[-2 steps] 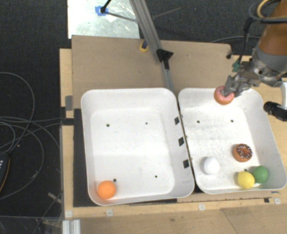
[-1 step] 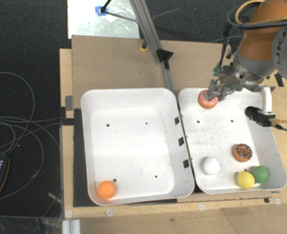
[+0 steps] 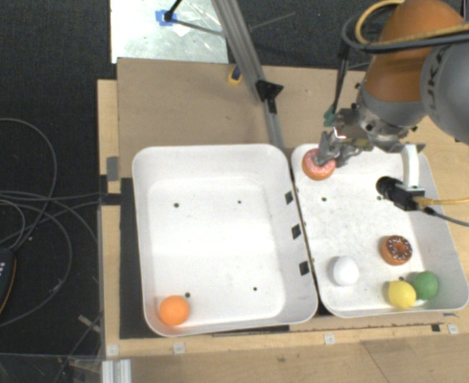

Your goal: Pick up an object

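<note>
Touching pincer [image 3: 328, 153] (beneath it): pink doughnut [image 3: 317, 167].

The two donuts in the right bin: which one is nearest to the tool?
The pink-frosted donut, at the right bin's far left corner, right beneath the tool. The chocolate donut lies well apart, nearer the bin's front right, by the lemon.

There are two white bins [image 3: 210, 162] [image 3: 450, 250], two donuts [image 3: 318, 167] [image 3: 396, 250], and four balls [image 3: 174, 310] [image 3: 345, 271] [image 3: 401, 294] [image 3: 426, 284].
</note>
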Available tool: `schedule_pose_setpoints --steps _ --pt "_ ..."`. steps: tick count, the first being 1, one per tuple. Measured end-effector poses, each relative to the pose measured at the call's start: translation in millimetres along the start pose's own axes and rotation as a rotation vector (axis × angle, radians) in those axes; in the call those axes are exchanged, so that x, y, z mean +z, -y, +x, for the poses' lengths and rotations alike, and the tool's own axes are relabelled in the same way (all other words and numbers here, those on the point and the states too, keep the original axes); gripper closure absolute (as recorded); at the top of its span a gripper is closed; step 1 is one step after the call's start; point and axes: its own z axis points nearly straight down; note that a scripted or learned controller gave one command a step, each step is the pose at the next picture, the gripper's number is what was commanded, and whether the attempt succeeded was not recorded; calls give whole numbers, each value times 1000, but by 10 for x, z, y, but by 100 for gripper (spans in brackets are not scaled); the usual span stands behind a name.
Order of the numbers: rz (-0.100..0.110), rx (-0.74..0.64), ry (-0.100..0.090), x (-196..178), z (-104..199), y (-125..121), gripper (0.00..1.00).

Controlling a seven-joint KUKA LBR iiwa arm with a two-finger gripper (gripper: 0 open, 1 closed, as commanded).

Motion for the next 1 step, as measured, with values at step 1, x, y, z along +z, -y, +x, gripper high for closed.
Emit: schedule_pose_setpoints --steps 1 --pt "0 -1 0 81 584 23 100"
